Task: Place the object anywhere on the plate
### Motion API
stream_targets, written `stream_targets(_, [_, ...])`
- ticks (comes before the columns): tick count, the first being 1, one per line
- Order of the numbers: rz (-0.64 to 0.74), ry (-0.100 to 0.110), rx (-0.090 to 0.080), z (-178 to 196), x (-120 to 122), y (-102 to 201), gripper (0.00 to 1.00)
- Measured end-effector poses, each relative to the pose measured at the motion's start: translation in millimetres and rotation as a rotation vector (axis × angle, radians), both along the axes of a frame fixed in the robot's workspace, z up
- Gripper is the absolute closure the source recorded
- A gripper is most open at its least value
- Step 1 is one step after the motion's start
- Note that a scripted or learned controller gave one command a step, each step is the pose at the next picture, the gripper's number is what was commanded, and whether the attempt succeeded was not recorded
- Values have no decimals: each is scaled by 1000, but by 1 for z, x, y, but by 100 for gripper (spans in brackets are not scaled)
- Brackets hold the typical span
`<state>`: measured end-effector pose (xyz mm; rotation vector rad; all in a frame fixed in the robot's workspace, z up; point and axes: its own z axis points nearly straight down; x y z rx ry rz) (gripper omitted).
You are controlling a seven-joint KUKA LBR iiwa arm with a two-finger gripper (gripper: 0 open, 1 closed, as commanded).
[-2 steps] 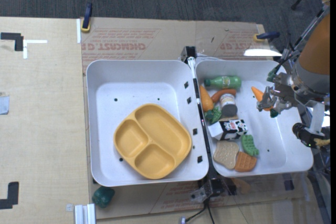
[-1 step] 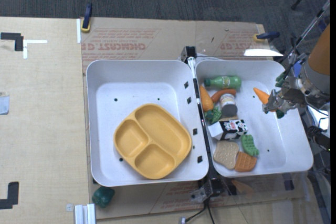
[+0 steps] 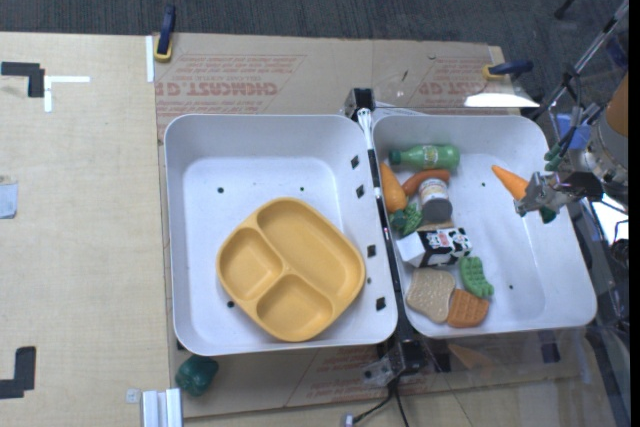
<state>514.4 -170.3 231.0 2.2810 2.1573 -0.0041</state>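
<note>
The arm reaches in at about 3 o'clock, with only its wrist end over the right rim of the right bin (image 3: 560, 305); the pincer (image 3: 540, 200) hangs low above that bin's right side, angled toward 9 o'clock. It is small and dark here, so whether its fingers are spread or closed cannot be told, and nothing can be made out between them. Just beside it, toward 11 o'clock, lies an orange carrot (image 3: 510, 181), its long axis running from 10 o'clock to 4 o'clock with the thin tip toward 10; it looks apart from the pincer, though the gap is slight. The other things crowd the left side of the right bin: a green bottle (image 3: 425, 156) lying with its long axis from 9 to 3 o'clock, a second carrot (image 3: 392, 187) against the left wall, a sausage (image 3: 432, 180), a dark can (image 3: 436, 207), a milk carton (image 3: 436, 246), a green leafy piece (image 3: 476, 277), a slice of bread (image 3: 430, 295) and an orange cracker-like piece (image 3: 467, 309). The yellow divided plate (image 3: 290, 267) sits in the left bin (image 3: 200, 165), toward its 6 o'clock side, bearing nothing. A dark green object (image 3: 197, 373) rests on the tabletop (image 3: 80, 245) at the left bin's 7 o'clock corner.
</note>
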Motion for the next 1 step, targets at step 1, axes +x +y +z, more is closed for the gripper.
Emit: stream_targets(1, [0, 0, 0, 0, 0, 0, 0])
